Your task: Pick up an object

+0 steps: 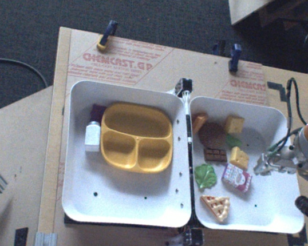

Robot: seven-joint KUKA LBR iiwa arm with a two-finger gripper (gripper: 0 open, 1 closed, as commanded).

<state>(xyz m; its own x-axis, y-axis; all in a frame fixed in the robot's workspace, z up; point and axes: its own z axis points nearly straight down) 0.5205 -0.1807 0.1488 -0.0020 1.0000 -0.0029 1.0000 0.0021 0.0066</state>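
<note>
Yellow cheese wedge (239,158) lies just left of the hand (264,167) in the right bin (278,217); whether the hand is spread or pressed together, I cannot tell.

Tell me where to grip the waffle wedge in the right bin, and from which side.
Take the waffle wedge across its narrower end, coming straight down from above. It lies flat near the right bin's front wall, so a sideways approach looks blocked there. The green leaf sits just behind it, apart, so the claw should probably straddle it left to right.
</note>
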